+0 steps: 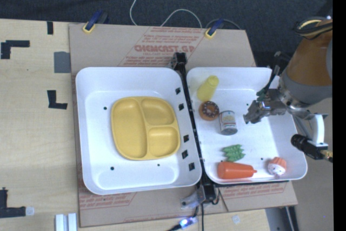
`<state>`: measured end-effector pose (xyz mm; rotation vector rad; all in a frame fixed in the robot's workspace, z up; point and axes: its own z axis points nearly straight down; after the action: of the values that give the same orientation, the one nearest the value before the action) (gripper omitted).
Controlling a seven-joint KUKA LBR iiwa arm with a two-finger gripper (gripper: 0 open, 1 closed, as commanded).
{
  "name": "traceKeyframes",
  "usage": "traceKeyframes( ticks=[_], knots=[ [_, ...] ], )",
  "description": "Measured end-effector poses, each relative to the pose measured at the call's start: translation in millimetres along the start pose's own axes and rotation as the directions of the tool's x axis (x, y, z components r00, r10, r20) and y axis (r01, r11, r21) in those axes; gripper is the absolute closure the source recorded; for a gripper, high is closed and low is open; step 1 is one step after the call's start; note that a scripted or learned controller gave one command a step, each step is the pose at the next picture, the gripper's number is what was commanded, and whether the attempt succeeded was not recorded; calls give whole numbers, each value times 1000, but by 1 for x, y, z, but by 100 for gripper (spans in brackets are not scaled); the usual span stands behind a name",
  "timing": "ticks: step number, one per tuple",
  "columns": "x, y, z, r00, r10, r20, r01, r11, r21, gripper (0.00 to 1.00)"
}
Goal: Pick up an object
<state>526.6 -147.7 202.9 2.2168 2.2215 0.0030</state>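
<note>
Nearest the camera, along the front edge of the right bin [281, 177], an orange carrot [236, 171] lies on its side, and close to its right sits a small white and orange toy [277, 166] in the front corner. Just behind the carrot there's a little green leafy piece [233, 152], close to it but whether they touch I can't tell. Nothing is lifted yet; every item sits on the bin floor.

Moving back, a small silver can [228, 122] lies in the middle of the bin, and right beside it, to the left, a brown doughnut [208, 110]. Level with the can and off to its right hangs the gripper [255, 114], low over bare white floor, with nothing in it. The dark fingers are too murky to read, so spread or pressed together, I cannot tell.

So this looks like the approach step, the pick not yet made. The can is the nearest candidate; by my judgement the next move calls for a short shift left and a drop over it, squaring to its round side so it doesn't roll away.

Further back, a yellow cup [207, 87] lies tipped near the divider. The left bin [86, 132] holds one thing, a yellow divided plate [145, 128], lying flat. Both bins rest on cardboard [162, 46] on the table [27, 116].
</note>
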Motion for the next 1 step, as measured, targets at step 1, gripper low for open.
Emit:
traceKeyframes(
  ticks=[1],
  knots=[
    [-8, -3, -48, 1000, 1, 1, -1, 1000, 0, 100]
  ],
)
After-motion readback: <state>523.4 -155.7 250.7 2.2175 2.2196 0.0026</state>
